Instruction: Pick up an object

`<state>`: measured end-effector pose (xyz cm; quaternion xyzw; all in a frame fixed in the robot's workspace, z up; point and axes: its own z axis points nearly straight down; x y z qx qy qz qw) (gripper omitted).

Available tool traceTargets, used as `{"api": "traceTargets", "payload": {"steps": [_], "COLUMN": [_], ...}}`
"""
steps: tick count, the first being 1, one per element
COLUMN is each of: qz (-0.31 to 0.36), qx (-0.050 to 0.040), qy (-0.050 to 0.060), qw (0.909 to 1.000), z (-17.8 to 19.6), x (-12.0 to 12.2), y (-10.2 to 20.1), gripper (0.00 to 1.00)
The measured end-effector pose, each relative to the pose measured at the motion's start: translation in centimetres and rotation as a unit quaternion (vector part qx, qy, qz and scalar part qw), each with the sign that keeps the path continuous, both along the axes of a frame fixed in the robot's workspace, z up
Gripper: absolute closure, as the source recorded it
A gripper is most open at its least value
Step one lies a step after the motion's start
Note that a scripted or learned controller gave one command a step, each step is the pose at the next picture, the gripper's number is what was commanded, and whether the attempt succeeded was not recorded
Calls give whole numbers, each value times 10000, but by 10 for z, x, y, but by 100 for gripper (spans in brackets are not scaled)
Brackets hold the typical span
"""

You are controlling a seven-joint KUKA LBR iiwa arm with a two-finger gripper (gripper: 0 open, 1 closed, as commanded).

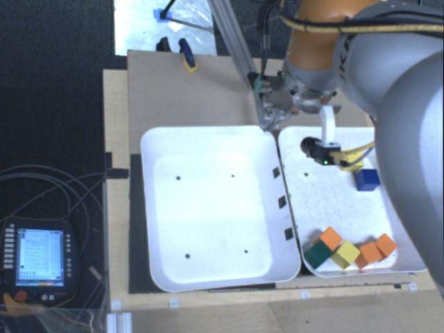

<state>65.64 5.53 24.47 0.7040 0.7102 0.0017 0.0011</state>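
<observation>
1. In the camera view, the grey arm is reaching in from the right, and its gripper (272, 121) is hanging over the far end of the seam where the left bin (149, 151) and the right bin (326, 203) are meeting.
2. The gripper is sitting too dark and too small against the bin rims, so I cannot tell whether it is open or closed.
3. The things to pick are all lying in the right bin, well apart from the gripper.
4. A blue block (367, 180) is sitting alone toward the right side of that bin, close under the arm's grey body.
5. The others are crowding together at the near end. An orange block (331, 238) is resting just beyond a green block (318, 254) and a yellow block (345, 255), which are touching side by side. A second orange block (370, 253) and a third orange block (386, 244) are lying just to their right.
6. The left bin's white floor is showing four small dark dots.
7. Off the bench at the near left, a pendant (38, 259) with a lit screen is lying among looping cables (83, 193).
8. At the far edge of the brown board, a blue-and-yellow clamp (186, 53) is sitting.
</observation>
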Motion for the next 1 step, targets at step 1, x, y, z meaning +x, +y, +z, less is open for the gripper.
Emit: {"api": "traceTargets", "payload": {"steps": [1], "qz": [-16], "qx": [-10], "qy": [5], "qw": [10000], "z": [1], "x": [-1], "y": [-2], "gripper": [0]}}
